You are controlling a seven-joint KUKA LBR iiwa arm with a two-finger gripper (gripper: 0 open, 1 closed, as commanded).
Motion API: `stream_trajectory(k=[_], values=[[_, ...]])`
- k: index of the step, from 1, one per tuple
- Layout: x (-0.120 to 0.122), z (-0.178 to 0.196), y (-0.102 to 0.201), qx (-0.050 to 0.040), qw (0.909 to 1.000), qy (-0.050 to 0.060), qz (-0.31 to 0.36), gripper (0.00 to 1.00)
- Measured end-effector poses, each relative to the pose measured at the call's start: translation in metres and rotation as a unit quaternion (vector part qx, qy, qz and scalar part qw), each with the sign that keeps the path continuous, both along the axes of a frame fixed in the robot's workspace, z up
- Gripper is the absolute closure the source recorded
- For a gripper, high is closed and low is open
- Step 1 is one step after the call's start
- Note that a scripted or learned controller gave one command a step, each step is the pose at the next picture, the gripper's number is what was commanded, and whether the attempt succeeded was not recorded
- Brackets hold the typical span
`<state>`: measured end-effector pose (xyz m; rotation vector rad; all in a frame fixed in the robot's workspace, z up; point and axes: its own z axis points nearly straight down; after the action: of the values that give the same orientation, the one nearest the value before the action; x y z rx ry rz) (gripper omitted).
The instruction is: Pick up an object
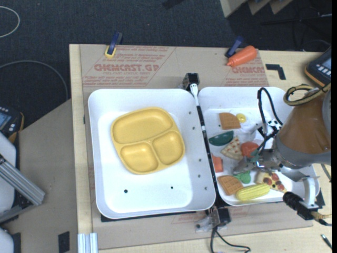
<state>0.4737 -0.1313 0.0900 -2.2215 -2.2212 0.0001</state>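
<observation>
The right bin (210,96) holds several toy foods: a tan toast piece (229,120), a dark green piece (221,138), a cracker wedge (231,150), a red piece (248,148), a small orange stick (218,164), a waffle square (230,184) and a yellow corn cob (253,192). My gripper (248,166) is down low in this bin, just below the red piece and above a small green piece (243,177). The arm's wrist hides the bin's right part. Whether anything sits in the gripper is hidden.
The left bin (105,183) carries a yellow three-part plate (147,139). An orange clamp (242,56) and a blue-yellow clamp (112,45) sit on the board behind the bins. A black cable (265,107) loops over the right bin.
</observation>
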Motion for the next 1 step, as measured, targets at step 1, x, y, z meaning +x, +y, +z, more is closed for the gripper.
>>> stream_trajectory(k=[1], values=[[0.0019,0.0144,-0.0023,-0.0027,1.0000,-0.004,-0.001,1.00]])
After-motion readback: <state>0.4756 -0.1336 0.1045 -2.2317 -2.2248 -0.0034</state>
